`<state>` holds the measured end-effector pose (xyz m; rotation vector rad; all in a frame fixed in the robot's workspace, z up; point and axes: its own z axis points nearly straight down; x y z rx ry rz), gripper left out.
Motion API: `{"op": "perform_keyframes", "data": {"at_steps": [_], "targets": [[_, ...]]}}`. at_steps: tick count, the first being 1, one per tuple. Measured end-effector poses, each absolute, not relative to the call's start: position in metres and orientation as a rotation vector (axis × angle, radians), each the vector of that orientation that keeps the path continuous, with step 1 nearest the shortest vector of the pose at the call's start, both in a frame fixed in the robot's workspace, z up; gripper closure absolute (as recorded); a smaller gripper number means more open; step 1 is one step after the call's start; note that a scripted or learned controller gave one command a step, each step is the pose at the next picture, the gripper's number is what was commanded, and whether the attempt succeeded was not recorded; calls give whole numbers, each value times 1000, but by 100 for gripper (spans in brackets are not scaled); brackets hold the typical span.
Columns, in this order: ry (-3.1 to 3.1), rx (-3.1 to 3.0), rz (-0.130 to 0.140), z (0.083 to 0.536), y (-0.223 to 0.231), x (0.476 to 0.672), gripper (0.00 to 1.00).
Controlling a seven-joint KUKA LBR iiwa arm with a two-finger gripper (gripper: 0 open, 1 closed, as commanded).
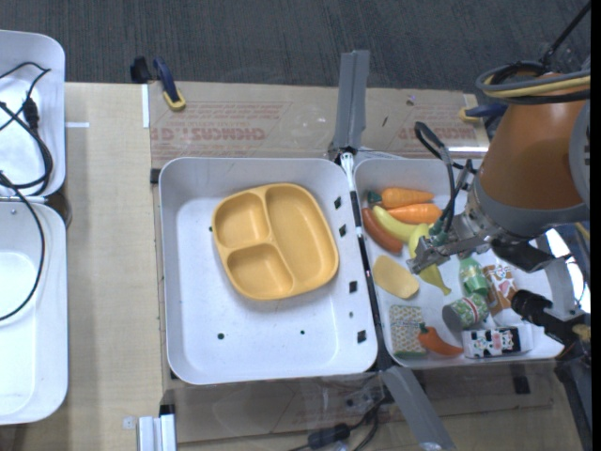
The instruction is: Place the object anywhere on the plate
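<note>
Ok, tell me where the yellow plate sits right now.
The yellow plate lies in the left bin, toward its upper middle, just across the divider from the carrots and banana in the right bin.

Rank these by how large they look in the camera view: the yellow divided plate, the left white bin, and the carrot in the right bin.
1. Left white bin
2. Yellow divided plate
3. Carrot

Bare plate (275,241), open above; crowded right bin (563,294).
</note>
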<state>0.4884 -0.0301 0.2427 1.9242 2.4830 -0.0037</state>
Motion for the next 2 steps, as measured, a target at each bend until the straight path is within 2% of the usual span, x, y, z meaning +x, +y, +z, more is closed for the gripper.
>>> {"op": "perform_keyframes", "data": {"at_steps": [1, 2], "targets": [[2737, 1542, -3, 292, 20, 559, 100], [2744, 1533, -4, 190, 73, 596, 100]]}}
